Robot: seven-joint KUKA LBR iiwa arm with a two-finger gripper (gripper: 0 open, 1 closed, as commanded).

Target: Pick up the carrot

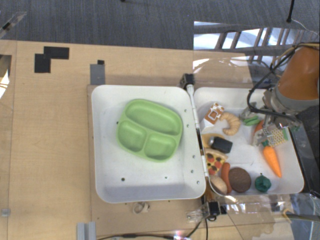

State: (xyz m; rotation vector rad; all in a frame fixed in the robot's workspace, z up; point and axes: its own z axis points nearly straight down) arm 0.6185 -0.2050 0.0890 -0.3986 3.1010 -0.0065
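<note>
The carrot (273, 161) is orange and tapered. It lies in the right bin (295, 183) near the right wall, with its tip pointing toward the front right. My gripper (270, 134) hangs from the grey wrist under the orange band, directly over the carrot's thick end. The wrist hides where the gripper meets the carrot, so I cannot tell whether they touch.
Also in the right bin are a gingerbread house toy (214, 113), a croissant (231, 123), a black block (221, 145), a pizza slice (215, 160), a sausage (226, 175), a brown round piece (240, 179) and a green piece (263, 183). The left bin (107, 184) holds a green divided plate (149, 129).
</note>
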